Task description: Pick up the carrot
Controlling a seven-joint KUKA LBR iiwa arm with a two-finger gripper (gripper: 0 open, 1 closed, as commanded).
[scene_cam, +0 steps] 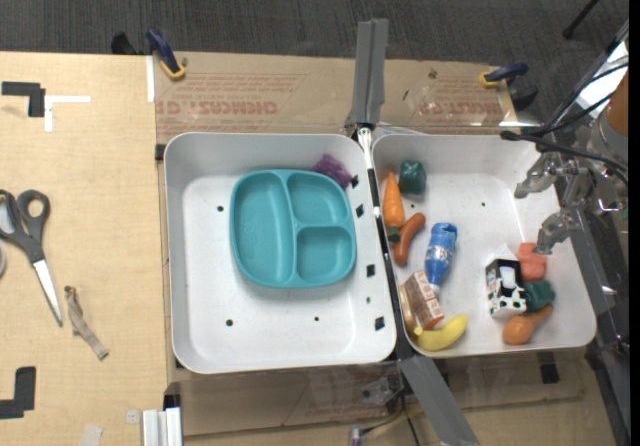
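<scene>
One carrot (393,201) lies lengthwise against the right bin's (470,146) left wall, at about 10 o'clock in that bin, with a green vegetable (411,175) just beside its top and a hot dog (406,237) below. The gripper (556,224) hangs at 3 o'clock, well apart from the carrot, grasping nothing; whether its jaws are parted cannot be told.

A grey metal gripper (556,202) with bright, silvery fingers is seen at the right edge. Black cables are looped above it, and a patch of orange band is visible on the arm (625,109).
</scene>
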